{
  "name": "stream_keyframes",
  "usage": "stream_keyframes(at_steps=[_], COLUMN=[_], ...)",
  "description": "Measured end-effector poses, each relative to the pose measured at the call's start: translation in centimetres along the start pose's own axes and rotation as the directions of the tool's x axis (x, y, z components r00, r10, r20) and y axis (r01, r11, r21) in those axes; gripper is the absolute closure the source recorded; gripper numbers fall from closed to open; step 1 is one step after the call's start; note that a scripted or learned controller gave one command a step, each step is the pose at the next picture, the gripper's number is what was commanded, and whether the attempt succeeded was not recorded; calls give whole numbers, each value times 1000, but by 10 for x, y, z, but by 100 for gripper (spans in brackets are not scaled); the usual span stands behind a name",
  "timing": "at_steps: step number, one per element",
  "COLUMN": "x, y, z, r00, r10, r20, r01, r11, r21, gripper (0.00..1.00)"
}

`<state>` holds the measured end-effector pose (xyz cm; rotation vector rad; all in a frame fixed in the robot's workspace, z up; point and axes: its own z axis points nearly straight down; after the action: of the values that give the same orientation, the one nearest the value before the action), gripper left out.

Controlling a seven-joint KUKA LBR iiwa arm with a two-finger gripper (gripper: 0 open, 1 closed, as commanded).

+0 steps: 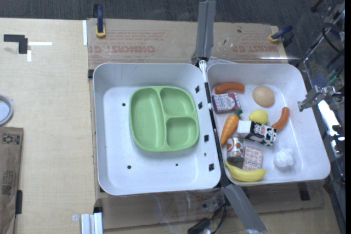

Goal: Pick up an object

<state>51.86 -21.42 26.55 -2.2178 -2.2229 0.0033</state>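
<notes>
The right bin [307,118] holds several toy foods. A red sausage [229,87] lies at its far left, with a tan egg [264,96] to its right. Below them are a red packet [225,102], a carrot [229,127], a lemon [258,116] and an orange sausage [282,118]. A black-and-white box [264,133] sits in the middle. Toward the front lie a small can [235,146], a patterned carton [253,158], a banana [245,173] and a white garlic bulb [283,158].
The left bin [109,134] carries a green divided plate [163,117]. Metal brackets and cables [323,98] stand just past the right bin's right wall. Clamps [98,27] [279,35] pin a cardboard sheet behind the bins. A grey divider post [205,30] rises between the bins.
</notes>
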Motion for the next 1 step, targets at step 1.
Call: stream_keyframes(at_steps=[1], x=[31], y=[49], z=[129], r00=[999], r10=[-34], r20=[0], r01=[34], r11=[999], r21=[-1], gripper=[0])
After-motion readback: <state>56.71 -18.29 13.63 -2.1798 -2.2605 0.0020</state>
